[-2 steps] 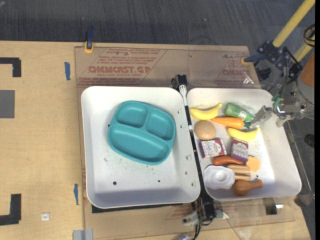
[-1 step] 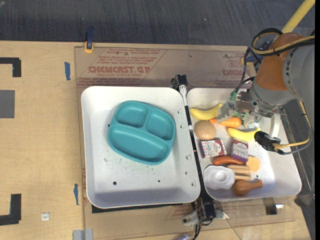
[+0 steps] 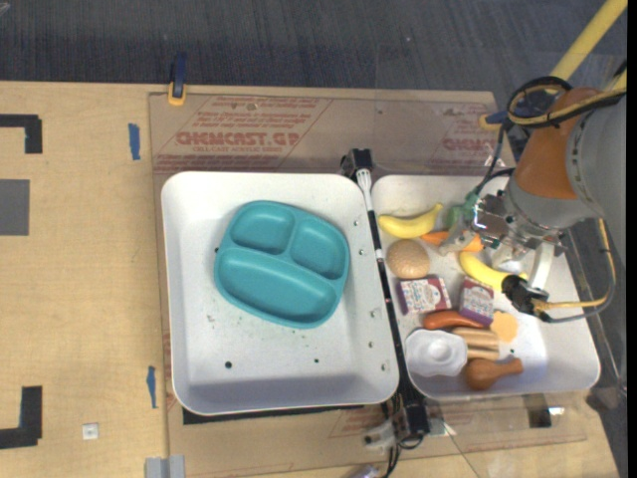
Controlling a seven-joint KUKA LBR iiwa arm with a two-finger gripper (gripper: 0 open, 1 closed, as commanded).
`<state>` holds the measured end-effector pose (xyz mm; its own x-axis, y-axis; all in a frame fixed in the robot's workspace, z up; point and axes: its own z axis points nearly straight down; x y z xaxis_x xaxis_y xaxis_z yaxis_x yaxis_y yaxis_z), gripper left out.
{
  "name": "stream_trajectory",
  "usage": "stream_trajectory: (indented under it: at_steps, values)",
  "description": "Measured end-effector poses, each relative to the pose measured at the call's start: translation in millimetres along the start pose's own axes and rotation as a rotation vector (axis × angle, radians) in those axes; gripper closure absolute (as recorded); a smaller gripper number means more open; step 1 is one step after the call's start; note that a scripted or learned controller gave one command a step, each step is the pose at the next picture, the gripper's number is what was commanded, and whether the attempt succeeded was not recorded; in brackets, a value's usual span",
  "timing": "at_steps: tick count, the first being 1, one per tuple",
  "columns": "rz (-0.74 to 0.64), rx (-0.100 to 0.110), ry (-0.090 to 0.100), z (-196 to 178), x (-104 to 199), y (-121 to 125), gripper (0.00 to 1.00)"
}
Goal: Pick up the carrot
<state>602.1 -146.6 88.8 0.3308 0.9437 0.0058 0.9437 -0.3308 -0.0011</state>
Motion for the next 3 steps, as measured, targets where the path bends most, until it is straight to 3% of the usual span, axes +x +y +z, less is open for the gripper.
stream_trajectory:
  at_steps: [1, 2, 3]
  values:
    - [-0.007, -0.005, -0.009, -11.3, -1.5, 1.8, 1.0]
    - [-0.007, -0.004, -0.009, -10.5, -1.5, 1.3, 0.0]
    - [-0.011, -0.005, -0.009, -20.3, -0.3, 2.0, 1.0]
